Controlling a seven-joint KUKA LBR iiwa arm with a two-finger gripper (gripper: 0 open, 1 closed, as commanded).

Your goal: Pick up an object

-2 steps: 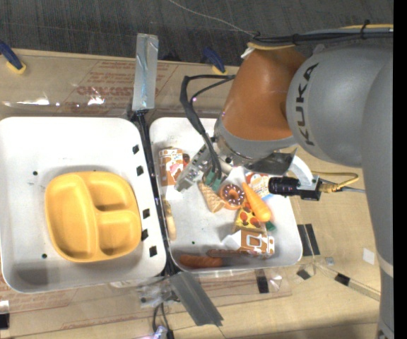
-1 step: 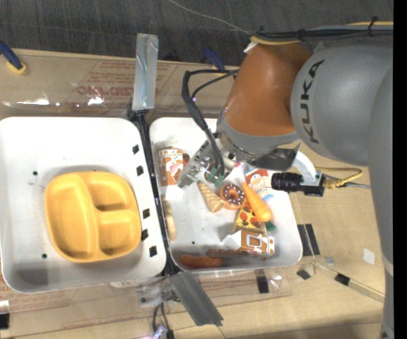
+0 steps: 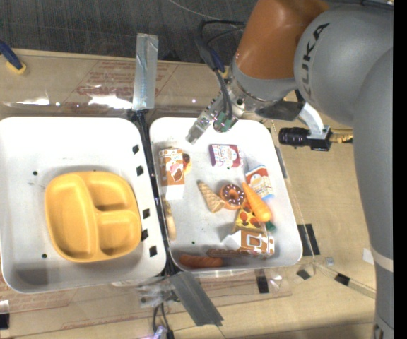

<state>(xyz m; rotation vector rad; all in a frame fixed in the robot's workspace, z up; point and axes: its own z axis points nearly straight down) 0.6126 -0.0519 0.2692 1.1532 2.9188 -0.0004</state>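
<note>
The arm leans in over the right bin point(image 3: 282, 189), its gripper point(image 3: 205, 124) hanging above the bin's far left corner; whether its fingers are spread or pressed together I cannot tell; nothing shows between them. Below lie the toys, crowded: a brown carton point(image 3: 172, 167) by the left wall; a purple packet point(image 3: 224, 155); an ice-cream cone point(image 3: 208, 195) touching a doughnut point(image 3: 231, 194); a carrot point(image 3: 257, 203) across a pizza slice point(image 3: 246, 220); a sausage point(image 3: 202, 261) at the near wall. The left bin point(image 3: 20, 147) holds a yellow divided tray point(image 3: 92, 215).
</note>
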